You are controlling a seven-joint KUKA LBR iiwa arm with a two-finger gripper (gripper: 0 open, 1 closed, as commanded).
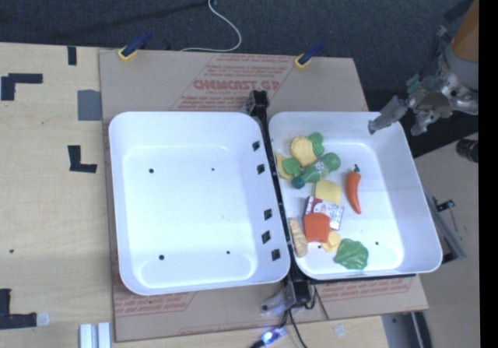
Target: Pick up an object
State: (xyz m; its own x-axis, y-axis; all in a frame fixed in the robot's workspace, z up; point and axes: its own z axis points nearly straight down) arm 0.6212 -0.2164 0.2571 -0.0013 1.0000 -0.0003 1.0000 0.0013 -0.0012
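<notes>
Several toy foods lie in the right bin (405,206): a yellow corn piece (303,150), green pods (320,164), a red chili pepper (354,190), an orange and white block (319,222), a tan bread piece (296,236) and a green leafy piece (352,254). My gripper (405,114) hovers above the bin's far right corner, at the right edge of the view. It is open, and nothing sits between its grey fingers. It stands well apart from the toys.
The left bin (132,183) sits beside the right one on a cardboard sheet (233,82). Black clips (268,214) join the bins along the middle. A white cable (222,15) runs across the dark floor behind.
</notes>
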